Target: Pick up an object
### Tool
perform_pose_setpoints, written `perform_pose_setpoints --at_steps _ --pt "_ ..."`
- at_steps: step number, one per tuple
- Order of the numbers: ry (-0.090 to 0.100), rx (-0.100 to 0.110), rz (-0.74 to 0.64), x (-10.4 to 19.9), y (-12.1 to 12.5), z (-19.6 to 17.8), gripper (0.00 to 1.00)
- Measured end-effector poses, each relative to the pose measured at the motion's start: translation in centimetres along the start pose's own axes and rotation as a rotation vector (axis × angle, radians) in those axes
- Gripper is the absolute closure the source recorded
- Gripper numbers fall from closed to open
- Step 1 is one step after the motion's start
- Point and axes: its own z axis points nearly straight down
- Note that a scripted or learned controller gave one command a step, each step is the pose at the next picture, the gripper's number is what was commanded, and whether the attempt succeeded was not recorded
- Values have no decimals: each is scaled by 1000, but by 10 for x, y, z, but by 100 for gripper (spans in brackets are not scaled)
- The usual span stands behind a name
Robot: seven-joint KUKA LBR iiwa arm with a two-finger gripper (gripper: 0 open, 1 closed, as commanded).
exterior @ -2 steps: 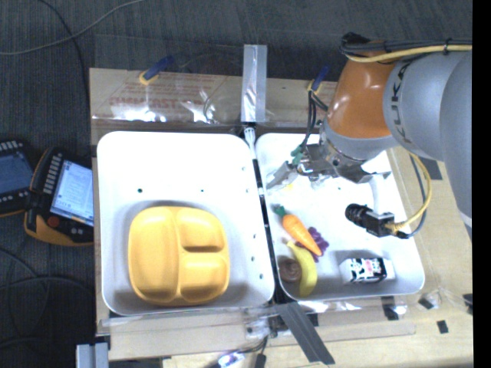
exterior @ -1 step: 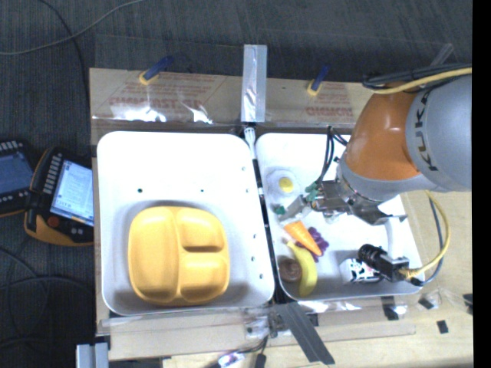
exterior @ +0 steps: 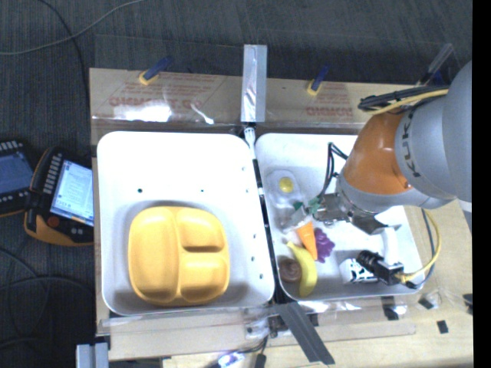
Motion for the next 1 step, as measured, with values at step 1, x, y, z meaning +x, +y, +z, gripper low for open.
perform_pose_setpoints --at_steps 1 --pt "3 -2 -1 1 1 -10 100"
